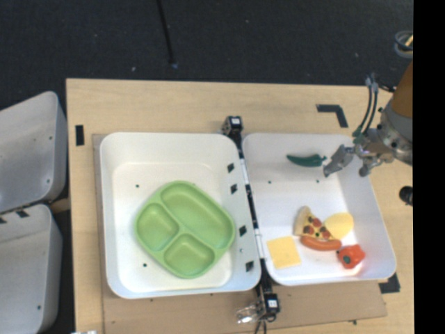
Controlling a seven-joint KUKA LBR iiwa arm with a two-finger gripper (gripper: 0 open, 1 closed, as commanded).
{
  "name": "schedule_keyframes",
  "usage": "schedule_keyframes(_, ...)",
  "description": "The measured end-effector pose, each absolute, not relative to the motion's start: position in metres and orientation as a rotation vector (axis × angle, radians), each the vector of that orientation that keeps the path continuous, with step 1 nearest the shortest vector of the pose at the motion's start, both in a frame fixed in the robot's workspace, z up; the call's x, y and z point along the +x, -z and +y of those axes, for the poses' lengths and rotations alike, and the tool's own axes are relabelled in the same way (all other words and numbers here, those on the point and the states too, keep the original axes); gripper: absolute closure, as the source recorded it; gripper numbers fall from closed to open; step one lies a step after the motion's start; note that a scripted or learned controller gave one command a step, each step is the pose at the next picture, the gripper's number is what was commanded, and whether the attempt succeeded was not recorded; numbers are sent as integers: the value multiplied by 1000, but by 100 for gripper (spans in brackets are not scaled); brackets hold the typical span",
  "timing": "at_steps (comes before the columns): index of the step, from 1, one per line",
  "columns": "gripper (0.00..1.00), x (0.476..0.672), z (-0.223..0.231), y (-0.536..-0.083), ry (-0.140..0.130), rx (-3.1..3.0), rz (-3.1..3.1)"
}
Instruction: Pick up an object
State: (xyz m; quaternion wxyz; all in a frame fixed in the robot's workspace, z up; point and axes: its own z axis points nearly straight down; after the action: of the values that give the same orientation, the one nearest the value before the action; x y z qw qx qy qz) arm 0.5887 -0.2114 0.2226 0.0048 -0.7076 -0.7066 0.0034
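Two white bins lie side by side; the far one from the pincer (351, 160) carries a green divided tray (184, 229). Nearer, below the pincer, sit a pizza slice (310, 223), cheese square (284, 251) and red pepper (351, 255). Just beside the spread, empty fingers lies the dark green pepper (306, 160): likely light, stiff, smooth plastic, best pinched across its thick middle.

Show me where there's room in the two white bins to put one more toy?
In the right bin, the middle floor is bare, between the green pepper up top and the pizza slice below. In the left bin, a bare strip runs above the green tray. The right bin's near end is crowded: cheese square, hot dog, yellow piece, red pepper. The pincer hangs beside the green pepper.
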Motion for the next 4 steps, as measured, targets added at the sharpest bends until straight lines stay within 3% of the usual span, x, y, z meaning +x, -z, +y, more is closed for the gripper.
schedule_keyframes(1,0,591,-211,-230,0,-2221,-2224)
schedule_keyframes(2,0,593,-219,-171,-5,-2221,-2221)
schedule_keyframes(4,0,594,-221,-100,-3,-2227,-2218)
